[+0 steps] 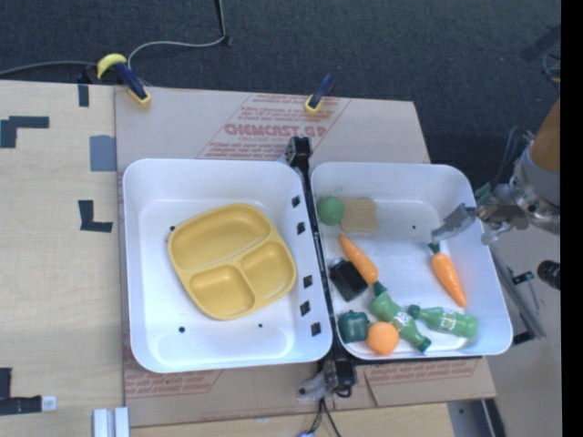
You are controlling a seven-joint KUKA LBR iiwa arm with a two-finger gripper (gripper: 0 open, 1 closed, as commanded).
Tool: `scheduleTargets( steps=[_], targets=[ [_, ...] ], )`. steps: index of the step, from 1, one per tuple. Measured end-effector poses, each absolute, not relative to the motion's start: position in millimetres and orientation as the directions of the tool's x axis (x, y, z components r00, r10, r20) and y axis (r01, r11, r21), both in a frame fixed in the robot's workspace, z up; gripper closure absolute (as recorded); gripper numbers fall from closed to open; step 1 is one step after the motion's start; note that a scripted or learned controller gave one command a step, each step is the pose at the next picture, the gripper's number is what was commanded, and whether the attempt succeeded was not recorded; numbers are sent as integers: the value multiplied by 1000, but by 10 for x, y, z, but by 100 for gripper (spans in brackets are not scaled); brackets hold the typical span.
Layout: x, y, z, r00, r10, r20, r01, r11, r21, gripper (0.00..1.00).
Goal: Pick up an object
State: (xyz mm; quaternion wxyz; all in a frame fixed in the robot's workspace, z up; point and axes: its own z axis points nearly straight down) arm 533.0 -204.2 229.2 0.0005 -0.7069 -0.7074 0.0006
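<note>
The right bin [414, 182] holds several toy items. An orange carrot [447, 279] lies near its right wall and a second carrot [359, 258] lies near the divider. There are also a green ball [331, 209], a tan block [359, 215], a black piece [348, 280], a green bottle [444, 320], an orange fruit [383, 338] and a green pepper [352, 324]. My gripper [470, 223] hangs over the bin's right rim, just above the right carrot. It is open, with nothing between its fingers.
A yellow divided plate [234, 259] lies in the left bin [146, 244]. Two small green bottles [393, 306] lie among the items at the right bin's front. Clamps [318, 98] hold the cardboard under the bins.
</note>
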Motion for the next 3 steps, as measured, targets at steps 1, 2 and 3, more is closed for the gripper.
scheduleTargets(
  steps=[1,2,3],
  targets=[
    [5747,-1226,1304,-2,1000,1,1000,2,-3,0],
    [5413,-988,862,0,1000,-1,1000,0,3,0],
    [5419,-996,959,1,1000,-4,1000,0,5,100]
  ],
)
